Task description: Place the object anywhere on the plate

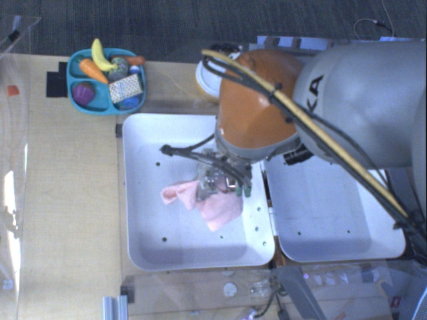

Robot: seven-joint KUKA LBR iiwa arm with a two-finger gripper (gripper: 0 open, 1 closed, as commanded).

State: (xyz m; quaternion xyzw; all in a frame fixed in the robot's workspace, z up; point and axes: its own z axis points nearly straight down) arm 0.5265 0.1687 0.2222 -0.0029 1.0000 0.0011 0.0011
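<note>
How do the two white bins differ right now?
The left bin holds a crumpled pink cloth, with the gripper down over it; the right bin holds no cloth. The arm covers more of the right bin. Both are shallow, white and side by side.

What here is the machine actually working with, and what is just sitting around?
Part of the job:
pink cloth in the left bin
gripper directly over it
white plate, partly hidden behind the arm

Just lying about:
blue tray of toy food
right bin
</note>
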